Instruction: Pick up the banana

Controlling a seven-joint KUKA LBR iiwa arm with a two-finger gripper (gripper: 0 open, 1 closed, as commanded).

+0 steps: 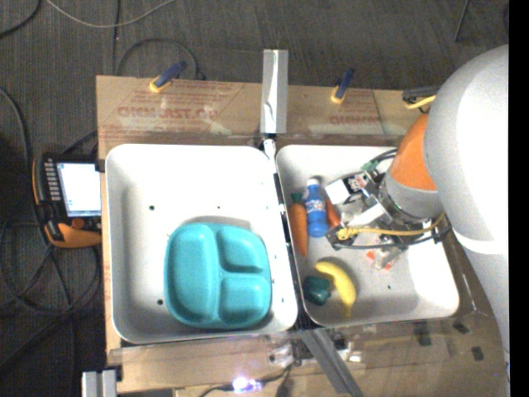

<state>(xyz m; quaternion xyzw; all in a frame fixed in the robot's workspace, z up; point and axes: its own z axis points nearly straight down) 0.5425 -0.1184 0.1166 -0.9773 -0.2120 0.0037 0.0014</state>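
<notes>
The yellow banana (339, 281) lies in the right bin (430, 292), near its front edge, curving from upper left to lower right. My gripper (345, 215) hangs over the middle of that bin, above and slightly right of the banana and apart from it. Nothing shows between the gripper and the banana.
A dark green object (316, 288) touches the banana's left side. An orange carrot (298, 228), a blue bottle (315, 207) and a red item (332, 213) lie by the gripper along the bin's left wall. A small red-and-white piece (382, 260) lies right of the banana. A teal divided plate (219, 275) sits in the left bin (132, 180).
</notes>
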